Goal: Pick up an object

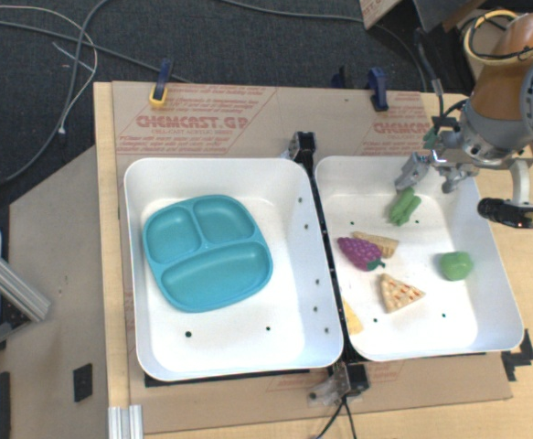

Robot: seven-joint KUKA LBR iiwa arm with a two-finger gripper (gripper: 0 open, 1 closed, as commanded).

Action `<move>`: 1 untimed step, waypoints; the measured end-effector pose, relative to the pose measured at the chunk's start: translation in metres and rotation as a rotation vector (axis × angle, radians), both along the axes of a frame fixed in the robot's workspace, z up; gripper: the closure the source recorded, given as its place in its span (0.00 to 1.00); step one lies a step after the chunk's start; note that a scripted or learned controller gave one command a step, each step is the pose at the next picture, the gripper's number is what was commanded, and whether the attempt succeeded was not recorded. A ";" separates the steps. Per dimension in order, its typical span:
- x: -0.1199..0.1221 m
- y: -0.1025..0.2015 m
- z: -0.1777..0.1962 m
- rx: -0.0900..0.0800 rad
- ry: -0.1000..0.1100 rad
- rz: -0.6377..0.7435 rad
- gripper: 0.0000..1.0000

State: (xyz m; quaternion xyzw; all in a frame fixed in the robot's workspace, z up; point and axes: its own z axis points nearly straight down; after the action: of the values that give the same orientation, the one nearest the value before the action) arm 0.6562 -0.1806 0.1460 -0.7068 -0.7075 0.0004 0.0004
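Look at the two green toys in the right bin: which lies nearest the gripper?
The long green toy, just below the gripper at the bin's top. The round green one lies lower, near the right wall.

One camera sits high above the bench (248, 108) and looks down at a slant, far enough back to see both white bins (156, 337), the dark floor (248, 26) behind, and the arm (504, 80) at the right.

A teal divided plate (207, 251) lies in the left bin (147, 186); two clamps (163, 81) grip the cardboard (248, 117).
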 end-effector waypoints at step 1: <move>0.009 0.002 -0.045 0.001 0.001 0.000 0.00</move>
State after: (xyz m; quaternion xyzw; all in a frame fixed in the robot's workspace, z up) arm 0.6657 -0.1789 0.1008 -0.7066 -0.7076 0.0004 0.0009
